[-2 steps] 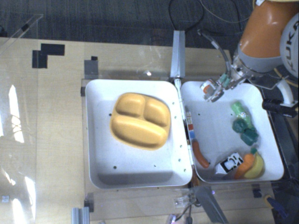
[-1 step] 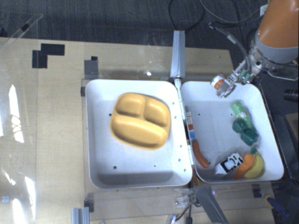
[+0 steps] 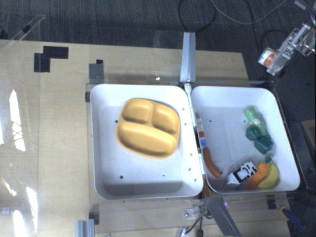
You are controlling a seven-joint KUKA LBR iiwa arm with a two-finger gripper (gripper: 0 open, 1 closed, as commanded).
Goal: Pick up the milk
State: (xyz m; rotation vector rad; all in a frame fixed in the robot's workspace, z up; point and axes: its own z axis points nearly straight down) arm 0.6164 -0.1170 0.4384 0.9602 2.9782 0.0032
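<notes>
Lying tilted, the milk (image 3: pixel 244 173) — small carton (black-and-white) — beside the carrot (image 3: pixel 258 174).

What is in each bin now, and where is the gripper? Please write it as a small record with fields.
left bin: yellow divided tray
right bin: milk carton, carrot, banana, green grapes, sausage
milk carton position: near front edge, beside the carrot
gripper: raised outside the bins, beyond the right bin's far right corner
gripper contents: nothing seen between its fingers
task state: milk not yet picked up
</notes>
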